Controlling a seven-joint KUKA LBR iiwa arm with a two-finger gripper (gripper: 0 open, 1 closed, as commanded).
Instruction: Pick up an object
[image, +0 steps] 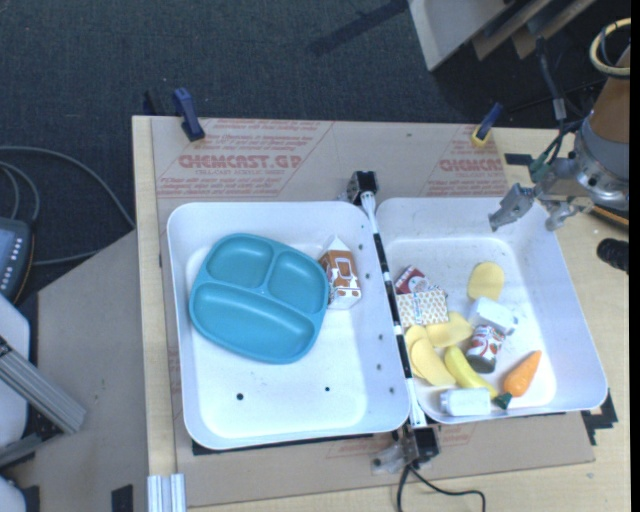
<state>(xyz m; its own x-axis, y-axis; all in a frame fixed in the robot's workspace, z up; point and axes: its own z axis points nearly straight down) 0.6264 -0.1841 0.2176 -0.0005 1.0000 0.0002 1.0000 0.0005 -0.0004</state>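
Left bin (200, 400) on the counter (260, 160): blue divided plate (258, 297), small carton (341, 277) just beside its right edge. Right bin (575, 300): patterned packet (420, 303), yellow pieces (432, 350), banana (466, 368), small can (485, 345), carrot (521, 372), white bottle (466, 402), all clustered toward the near left. Tool (532, 203) hovers above the bin's far right corner, fingers spread wide, holding nothing. Approach step, by my reading; next it must travel over the cluster, choose one item and descend.
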